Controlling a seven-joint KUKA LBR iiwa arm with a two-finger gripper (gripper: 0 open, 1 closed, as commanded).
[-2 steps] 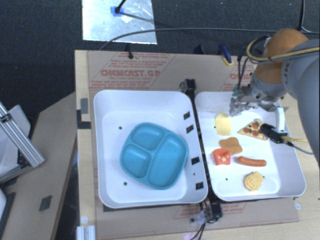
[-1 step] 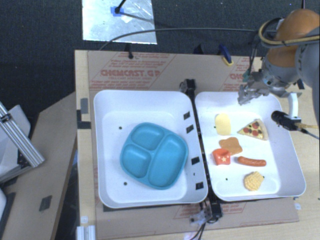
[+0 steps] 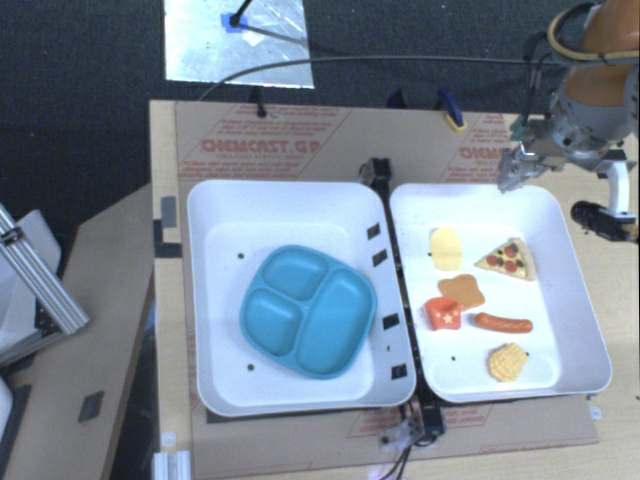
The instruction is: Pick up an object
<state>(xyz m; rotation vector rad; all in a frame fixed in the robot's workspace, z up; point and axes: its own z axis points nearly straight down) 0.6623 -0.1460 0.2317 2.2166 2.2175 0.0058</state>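
We take the pizza slice point(image 3: 506, 259) as the likeliest target, lying in the far right part of the right bin point(image 3: 580, 268), close beside the yellow block point(image 3: 445, 248). The gripper point(image 3: 513, 171) hovers above the bin's far rim; we cannot tell its claw state. We judge a descent could strike that rim, or pinch nothing on so flat a piece.

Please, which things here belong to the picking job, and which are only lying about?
For the job:
two-finger gripper
yellow block
toy pizza slice
brown toast-shaped piece
red block
toy sausage
yellow corn piece

Lying about:
blue divided plate
silver foil sheet
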